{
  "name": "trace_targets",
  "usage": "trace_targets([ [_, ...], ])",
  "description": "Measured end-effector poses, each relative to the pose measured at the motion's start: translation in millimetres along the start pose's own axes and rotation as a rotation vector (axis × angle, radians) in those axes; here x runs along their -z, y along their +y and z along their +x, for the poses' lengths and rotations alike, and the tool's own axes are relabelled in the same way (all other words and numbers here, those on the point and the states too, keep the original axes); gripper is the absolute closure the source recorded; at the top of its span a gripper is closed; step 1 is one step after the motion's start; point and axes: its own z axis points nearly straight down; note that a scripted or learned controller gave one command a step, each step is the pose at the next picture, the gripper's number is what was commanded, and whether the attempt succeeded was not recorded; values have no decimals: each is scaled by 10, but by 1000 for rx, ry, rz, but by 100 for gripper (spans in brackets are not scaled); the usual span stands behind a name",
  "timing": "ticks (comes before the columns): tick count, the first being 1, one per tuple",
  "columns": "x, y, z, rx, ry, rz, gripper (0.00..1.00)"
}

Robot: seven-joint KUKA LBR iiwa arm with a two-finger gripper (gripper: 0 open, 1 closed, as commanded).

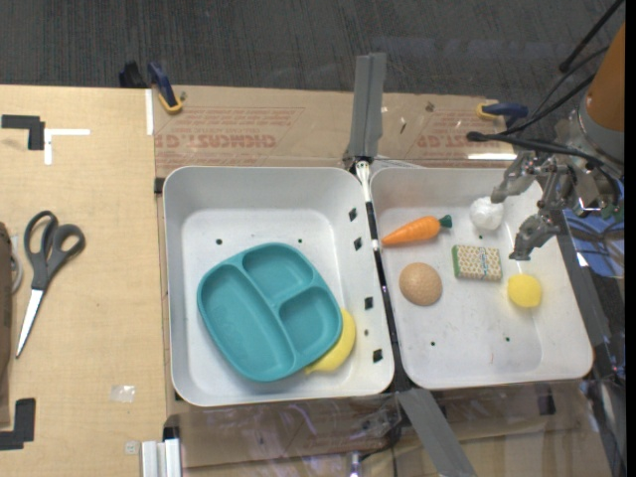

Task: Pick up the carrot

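An orange carrot (412,231) with a green stub lies on its side in the upper left of the right bin (467,361), close to the divider between the bins. My gripper (518,214) hangs over that bin's upper right edge, well to the right of the carrot and apart from it. Its two fingers are spread open with nothing between them; one fingertip (523,242) points down toward the bin floor.
The right bin also holds a white lump (486,214) just left of the gripper, a speckled block (477,262), a brown egg (420,283) and a yellow ball (524,291). In the left bin, a teal divided plate (270,311) covers part of a yellow item (339,345). Scissors (45,256) lie far left.
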Motion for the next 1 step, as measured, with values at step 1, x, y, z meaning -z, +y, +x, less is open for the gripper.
trace_targets([
  [1,-1721,-89,-216,-141,1,0,0],
])
